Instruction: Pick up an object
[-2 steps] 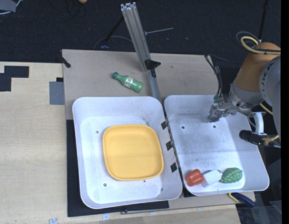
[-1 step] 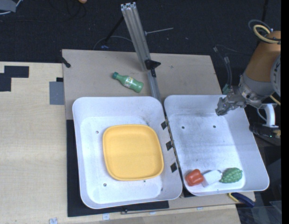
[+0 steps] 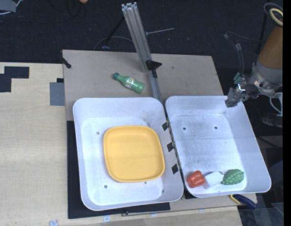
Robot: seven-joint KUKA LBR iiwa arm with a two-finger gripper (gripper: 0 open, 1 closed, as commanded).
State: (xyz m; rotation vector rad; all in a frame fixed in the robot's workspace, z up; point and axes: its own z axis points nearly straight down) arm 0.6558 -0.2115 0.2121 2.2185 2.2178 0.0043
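In the right bin [image 3: 208,140] three small things lie along the near edge: a red pepper-like toy [image 3: 196,178], a white piece [image 3: 213,178] and a green bumpy toy [image 3: 233,176]. A yellow square plate [image 3: 133,153] lies flat in the left bin [image 3: 89,126]. My gripper [image 3: 233,98] hangs over the far right corner of the right bin, well away from the toys, with nothing seen in it. The fingers are too small and dark to read.
A green bottle [image 3: 129,83] lies on its side on the bench behind the left bin. A slanted metal rail [image 3: 141,41] rises from between the bins toward the back. Black clips [image 3: 170,146] line the seam between the bins.
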